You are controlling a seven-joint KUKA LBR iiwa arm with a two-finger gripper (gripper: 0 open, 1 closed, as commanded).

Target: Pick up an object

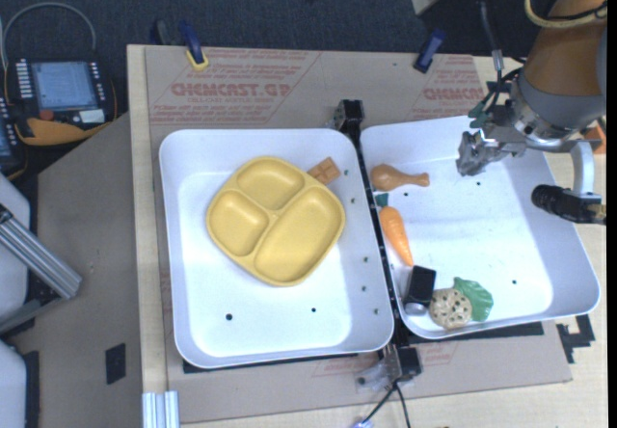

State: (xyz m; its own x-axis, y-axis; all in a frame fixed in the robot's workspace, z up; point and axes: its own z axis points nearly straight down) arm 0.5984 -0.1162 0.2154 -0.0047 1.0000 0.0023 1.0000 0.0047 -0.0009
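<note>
On the desk (145, 224) stand two shallow white bins side by side. Left bin (193, 253): one yellow divided plate (276, 220) with three compartments, lying flat near the bin's middle, and one small brown block (325, 170) touching or just beside the plate's upper right rim. Count for this bin: two items.

Right bin (540, 272): five items, all gathered along its left wall and lower left corner. One toy chicken drumstick (397, 177) lies near the upper left, thick end towards the dividing wall. One orange carrot (395, 234) lies just below it, pointing down along the wall. One small black block (420, 284) sits below the carrot. One round speckled cookie (447, 307) rests beside the black block, and one green leafy piece (474, 297) touches the cookie on its right.

One arm (569, 60), grey with an orange band, reaches in from the right over the right bin's upper part. Its claw (472, 158) hangs above the bin floor to the right of the drumstick, apart from it, and well apart from the carrot and the corner group. Whether the claw is apart or together cannot be told at this resolution; nothing is seen between its tips.

Beyond the desk, at the left edge, one handheld control pendant (58, 89) with a lit screen is visible. One blue clamp (193, 45) and one dark clamp (429, 48) sit on the board's far edge.
</note>
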